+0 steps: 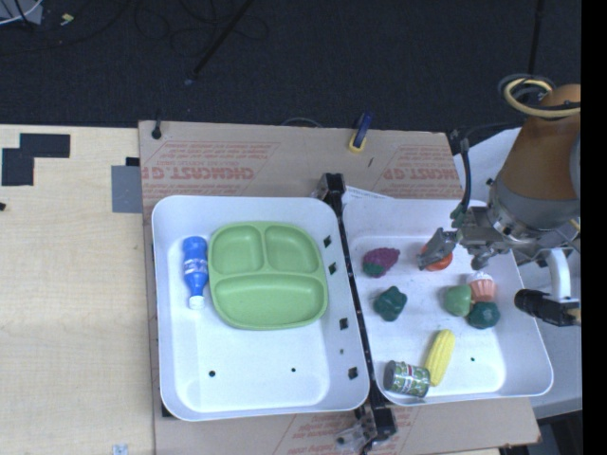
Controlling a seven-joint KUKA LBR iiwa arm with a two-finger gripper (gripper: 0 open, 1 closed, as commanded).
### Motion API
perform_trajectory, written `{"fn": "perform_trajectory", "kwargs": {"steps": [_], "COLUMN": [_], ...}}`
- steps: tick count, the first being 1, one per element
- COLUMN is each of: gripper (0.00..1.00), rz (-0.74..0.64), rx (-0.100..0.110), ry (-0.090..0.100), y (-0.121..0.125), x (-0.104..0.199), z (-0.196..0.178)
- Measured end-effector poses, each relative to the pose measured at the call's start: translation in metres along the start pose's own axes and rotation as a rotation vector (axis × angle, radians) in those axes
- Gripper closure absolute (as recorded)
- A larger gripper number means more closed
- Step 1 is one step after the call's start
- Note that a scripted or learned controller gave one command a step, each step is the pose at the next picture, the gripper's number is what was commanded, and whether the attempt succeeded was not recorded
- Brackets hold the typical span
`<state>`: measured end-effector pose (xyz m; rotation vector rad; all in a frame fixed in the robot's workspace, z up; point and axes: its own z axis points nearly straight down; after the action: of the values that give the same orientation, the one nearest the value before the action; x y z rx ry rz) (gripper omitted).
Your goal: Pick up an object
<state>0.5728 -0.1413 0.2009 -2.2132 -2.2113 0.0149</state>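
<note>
Claw [439,251] is hovering low over the right bin [531,373], seemingly closing on a small red-orange object [438,263]; whether it is truly gripping, I cannot tell. Purple toy [381,261] and corn [439,354] are lying nearby, loosely scattered for picking.

left bin [180,368]: green tray [266,275] and blue bottle [194,270] fill upper half, lower half open | right bin [526,373]: purple piece [381,261], broccoli [389,302], corn [439,355], can [408,379] scattered, bare floor between them
</note>
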Motion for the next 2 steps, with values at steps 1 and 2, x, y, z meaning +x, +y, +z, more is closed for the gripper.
{"fn": "perform_trajectory", "kwargs": {"steps": [1,2], "gripper": [0.0,0.0], "rz": [-0.002,-0.002], "rx": [-0.015,-0.008], "ry": [-0.002,-0.001], "y": [0.003,-0.003], "x": [0.0,-0.005], "z": [-0.008,0.052]}}
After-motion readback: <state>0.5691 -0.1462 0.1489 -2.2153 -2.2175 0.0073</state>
